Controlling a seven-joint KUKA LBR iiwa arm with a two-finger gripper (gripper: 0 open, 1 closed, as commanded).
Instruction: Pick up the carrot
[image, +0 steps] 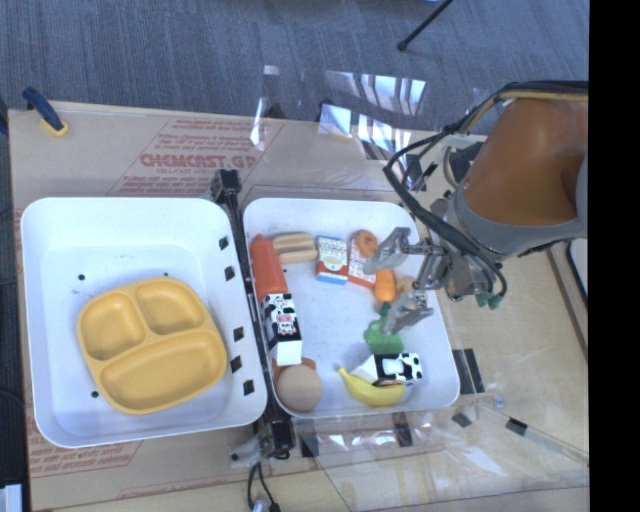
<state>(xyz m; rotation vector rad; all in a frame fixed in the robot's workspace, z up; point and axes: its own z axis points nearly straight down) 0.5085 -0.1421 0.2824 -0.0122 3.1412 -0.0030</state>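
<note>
grey carpet runs behind a bench topped with brown board (150, 150), where two shallow white bins sit side by side, touching along a black clipped seam. red print on the board reads "chemcast", with smaller lines beneath too fine to read. a blue and yellow clamp (42, 110) grips the bench's far left corner.

the left bin (60, 230) holds a yellow divided plate (150, 343) lying toward its near side, with bare white floor around the far half and along the walls. the right bin (330, 208) is crowded along its edges: a red cylinder (266, 267) lies against the left wall, with a cow-print carton (283, 325) below it and a brown egg-shaped ball (298, 387) at the near left corner. a bread roll (293, 246), a small orange and white carton (332, 259) and a doughnut (364, 243) line the far side; any print on the cartons is too small to read. a banana (368, 388) and another cow-print carton (397, 368) sit along the near wall. the middle of this bin's floor is open.

the carrot (385, 289) lies near the right wall, its green top (383, 337) pointing toward the near side. the gripper (397, 283) reaches in over that wall with its fingers spread, one above the carrot and one below; the orange body sits between them, though i cannot tell whether they touch it.
</note>
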